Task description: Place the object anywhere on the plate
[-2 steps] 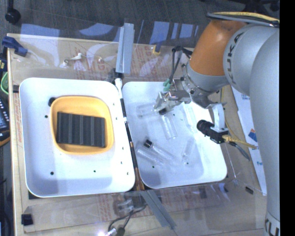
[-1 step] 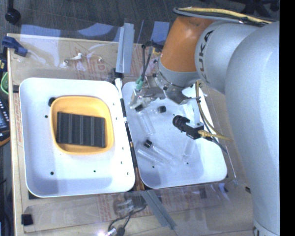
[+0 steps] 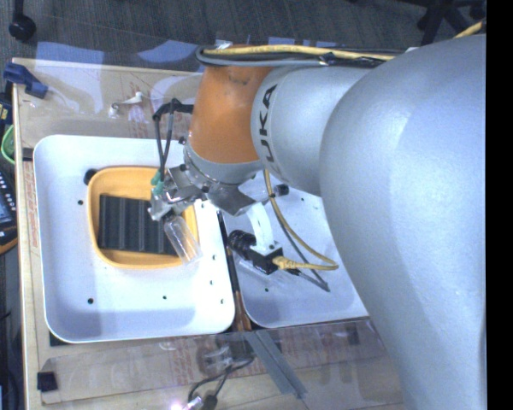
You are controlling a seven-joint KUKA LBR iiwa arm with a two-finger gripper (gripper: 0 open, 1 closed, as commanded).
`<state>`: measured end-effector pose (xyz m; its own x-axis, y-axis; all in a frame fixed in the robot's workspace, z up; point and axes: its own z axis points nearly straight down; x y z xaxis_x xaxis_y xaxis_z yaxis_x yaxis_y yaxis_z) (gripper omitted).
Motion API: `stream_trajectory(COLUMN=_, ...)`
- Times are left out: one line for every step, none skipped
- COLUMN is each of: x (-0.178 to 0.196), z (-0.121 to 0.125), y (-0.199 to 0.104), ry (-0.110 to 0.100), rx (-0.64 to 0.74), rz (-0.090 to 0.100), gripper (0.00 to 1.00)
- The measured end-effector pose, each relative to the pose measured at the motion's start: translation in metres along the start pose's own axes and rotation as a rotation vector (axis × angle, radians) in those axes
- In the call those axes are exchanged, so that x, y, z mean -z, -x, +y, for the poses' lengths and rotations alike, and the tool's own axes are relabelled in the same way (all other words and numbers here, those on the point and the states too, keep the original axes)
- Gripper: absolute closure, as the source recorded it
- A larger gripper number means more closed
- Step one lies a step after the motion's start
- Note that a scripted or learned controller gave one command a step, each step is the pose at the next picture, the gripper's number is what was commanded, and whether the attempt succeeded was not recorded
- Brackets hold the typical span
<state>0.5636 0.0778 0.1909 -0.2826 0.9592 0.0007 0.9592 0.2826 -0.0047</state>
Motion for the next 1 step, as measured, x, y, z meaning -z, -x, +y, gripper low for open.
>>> stream_trajectory(x=0.0001, z=0.0000, y=0.0006, ry=0.000, rx=-0.001, rz=0.000, gripper=0.00)
